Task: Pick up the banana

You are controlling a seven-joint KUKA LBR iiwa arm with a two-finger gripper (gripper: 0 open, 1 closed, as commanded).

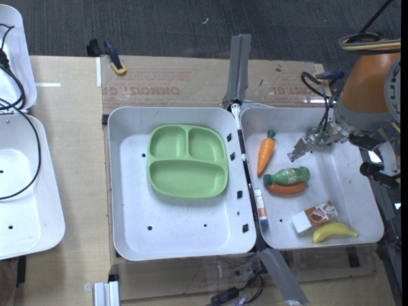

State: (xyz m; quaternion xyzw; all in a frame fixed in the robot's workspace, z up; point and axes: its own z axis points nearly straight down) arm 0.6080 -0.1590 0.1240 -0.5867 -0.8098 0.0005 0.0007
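Yellow and curved, the banana (335, 233) lies at the near right corner of the right bin (370, 190), close to that bin's near wall. Touching it or just beside it on the far left side is a small box (315, 216), white at one end and orange with a picture at the other; its print is too small to read. Farther in lie a green bottle (291, 176) on its side and, against its near side, an orange-red sausage-like piece (286, 189). A carrot (266, 153) with a green top lies tilted at the far left of this bin. A white tube (260, 208) with a red band and a dark tip rests along the left wall.

Over the far right part of the bin hangs the gripper (297, 153), well apart from the banana, with nothing seen between its fingers; whether they are spread or closed cannot be told.

Inside the left bin (127, 190) sits a green plate (188, 160) with three compartments.

Mirrored red lettering runs across the board (159, 81) beyond the bins, not legible.
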